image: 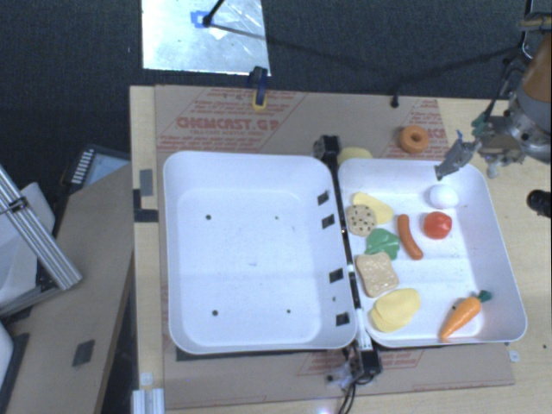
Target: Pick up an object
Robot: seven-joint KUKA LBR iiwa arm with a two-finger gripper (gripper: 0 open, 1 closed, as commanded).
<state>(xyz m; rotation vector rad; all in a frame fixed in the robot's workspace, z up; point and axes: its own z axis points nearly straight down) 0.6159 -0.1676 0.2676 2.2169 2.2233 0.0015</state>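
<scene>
The right white bin (503, 257) holds several toy foods: a white egg (443, 196), a red tomato (437, 224), an orange sausage (409, 235), a chocolate-chip cookie (360, 220) on a yellow piece (376, 205), a green leaf (383, 242), a bread slice (377, 274), a yellow potato (396, 309) and a carrot (461, 314). My gripper (471, 166) hangs over the bin's far right corner, just above and right of the egg. It is open, with nothing between its fingers.
The left white bin (250, 248) sits beside the right one. A brown donut (414, 139) and a yellow object (354, 154) lie on the bench behind the right bin. A metal plate (203, 24) lies at the far back.
</scene>
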